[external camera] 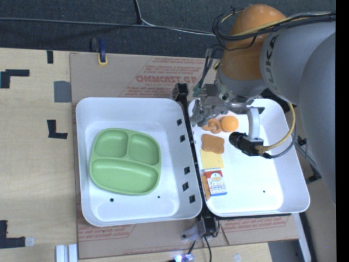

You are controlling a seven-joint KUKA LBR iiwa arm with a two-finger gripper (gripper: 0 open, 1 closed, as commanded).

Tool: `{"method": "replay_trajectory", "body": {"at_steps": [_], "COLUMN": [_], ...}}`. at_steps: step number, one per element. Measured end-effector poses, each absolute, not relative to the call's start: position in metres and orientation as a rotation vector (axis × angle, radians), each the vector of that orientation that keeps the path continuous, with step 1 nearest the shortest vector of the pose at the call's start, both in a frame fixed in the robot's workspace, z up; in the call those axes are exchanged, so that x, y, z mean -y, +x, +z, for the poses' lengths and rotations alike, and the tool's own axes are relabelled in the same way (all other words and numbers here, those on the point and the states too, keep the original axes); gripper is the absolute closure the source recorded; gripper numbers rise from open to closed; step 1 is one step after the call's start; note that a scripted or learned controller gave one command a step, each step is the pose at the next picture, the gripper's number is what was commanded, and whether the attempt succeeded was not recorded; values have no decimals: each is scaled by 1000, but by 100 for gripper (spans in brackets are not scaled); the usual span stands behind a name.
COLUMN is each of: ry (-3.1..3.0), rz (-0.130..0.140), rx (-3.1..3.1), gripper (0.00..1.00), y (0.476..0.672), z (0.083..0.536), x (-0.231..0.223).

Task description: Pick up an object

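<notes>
My gripper (205,112) hangs low over the far left corner of the right bin (272,190), under the grey arm and its orange band. Just in front of it lie a small orange-brown ring-shaped piece (212,127) and an orange ball (230,123). Closer to the camera along the bin's left wall lie a brown slice (212,143), a yellow square slice (212,159) and a small red and white box (217,182). The gripper stands beside the ring-shaped piece, and I cannot tell whether they touch. Nothing is visibly held.
The left bin (95,201) holds a green divided plate (125,161). A black cable unit (245,143) on the arm hangs over the right bin's middle. The divider wall between the bins runs close to the gripper's left side.
</notes>
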State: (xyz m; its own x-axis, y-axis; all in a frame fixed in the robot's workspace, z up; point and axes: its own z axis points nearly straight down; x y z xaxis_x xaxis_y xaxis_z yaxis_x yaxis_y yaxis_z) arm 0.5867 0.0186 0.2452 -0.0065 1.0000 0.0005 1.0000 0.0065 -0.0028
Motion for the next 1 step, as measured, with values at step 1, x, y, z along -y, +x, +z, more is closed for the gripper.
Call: {"method": "replay_trajectory", "body": {"at_steps": [1], "ry": [-2213], "rz": [0], "rx": [2228], "gripper": [100], "y": [615], "z": [236], "x": [-72]}}
